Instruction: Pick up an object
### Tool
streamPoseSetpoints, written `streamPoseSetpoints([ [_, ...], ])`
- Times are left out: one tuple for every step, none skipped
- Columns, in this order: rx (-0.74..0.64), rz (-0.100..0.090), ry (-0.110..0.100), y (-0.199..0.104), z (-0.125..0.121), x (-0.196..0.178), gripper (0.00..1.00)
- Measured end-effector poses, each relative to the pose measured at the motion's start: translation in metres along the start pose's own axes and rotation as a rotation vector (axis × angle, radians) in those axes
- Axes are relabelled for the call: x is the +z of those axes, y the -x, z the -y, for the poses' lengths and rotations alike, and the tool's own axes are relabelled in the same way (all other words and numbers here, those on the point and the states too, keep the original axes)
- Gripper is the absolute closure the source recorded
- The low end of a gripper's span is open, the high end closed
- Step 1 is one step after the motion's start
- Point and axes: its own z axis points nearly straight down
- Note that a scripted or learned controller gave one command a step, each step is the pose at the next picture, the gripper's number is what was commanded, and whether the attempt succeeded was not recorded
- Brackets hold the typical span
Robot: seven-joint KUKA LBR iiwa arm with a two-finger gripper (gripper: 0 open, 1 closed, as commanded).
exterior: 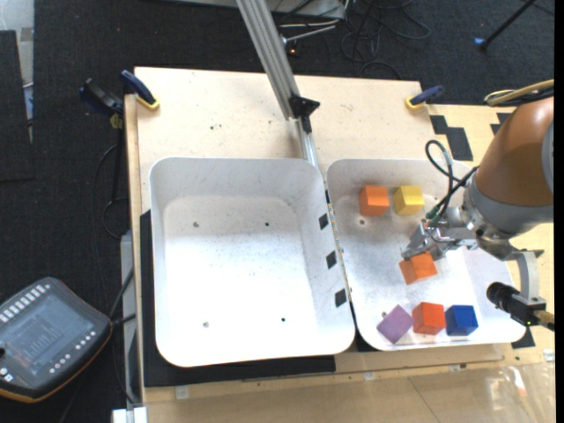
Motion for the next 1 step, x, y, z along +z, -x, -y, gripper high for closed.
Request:
streamPoseSetpoints([
  [-0.003, 0.000, 0.000, 0.0019, -0.0049, -0.0429, 1.00],
])
